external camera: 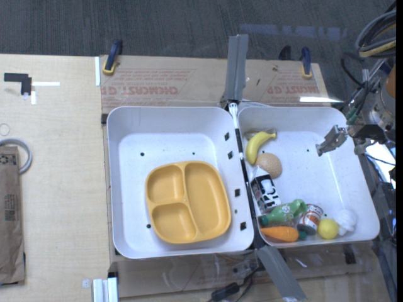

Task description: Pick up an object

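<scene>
The arm's end effector (330, 141) hangs over the right bin's (352, 187) far corner, its grip state impossible to tell. Banana (257, 145), carrot (279, 234) and lemon (327, 229) lie ungrasped; picking calls for descending onto one.

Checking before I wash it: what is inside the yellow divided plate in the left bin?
The yellow three-compartment plastic plate shows bare yellow bottoms in all three compartments; nothing lies in them. The white bin floor beneath it is covered.
</scene>
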`<state>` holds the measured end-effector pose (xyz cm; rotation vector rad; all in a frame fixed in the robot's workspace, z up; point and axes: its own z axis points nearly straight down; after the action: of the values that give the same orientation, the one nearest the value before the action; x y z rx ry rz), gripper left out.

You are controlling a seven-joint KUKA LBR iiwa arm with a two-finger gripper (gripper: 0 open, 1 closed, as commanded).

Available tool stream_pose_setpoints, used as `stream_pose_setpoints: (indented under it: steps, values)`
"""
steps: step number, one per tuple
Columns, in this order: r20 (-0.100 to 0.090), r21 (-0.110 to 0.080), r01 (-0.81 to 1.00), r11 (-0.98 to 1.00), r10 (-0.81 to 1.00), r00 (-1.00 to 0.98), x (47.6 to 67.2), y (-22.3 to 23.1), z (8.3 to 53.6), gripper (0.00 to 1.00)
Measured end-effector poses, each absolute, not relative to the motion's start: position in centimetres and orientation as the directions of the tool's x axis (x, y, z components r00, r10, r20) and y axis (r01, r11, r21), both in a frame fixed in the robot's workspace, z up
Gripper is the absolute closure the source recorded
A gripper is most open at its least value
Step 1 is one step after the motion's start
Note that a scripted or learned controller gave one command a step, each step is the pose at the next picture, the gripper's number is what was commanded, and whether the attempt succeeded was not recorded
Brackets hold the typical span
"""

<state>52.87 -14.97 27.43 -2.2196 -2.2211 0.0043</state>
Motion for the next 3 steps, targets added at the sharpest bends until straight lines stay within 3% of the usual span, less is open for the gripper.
stream_pose_setpoints:
  steps: [1, 2, 3]
  values:
    - [0.0, -0.005, 0.995, -0.104, 0.995, 0.104, 47.7, -9.5, 17.2, 0.0]
    - [-0.002, -0.002, 0.984, -0.177, 0.984, 0.177, 52.1, -13.1, 22.8, 0.0]
    - [-0.002, -0.005, 0.933, -0.359, 0.933, 0.359, 47.6, -7.5, 19.0, 0.0]
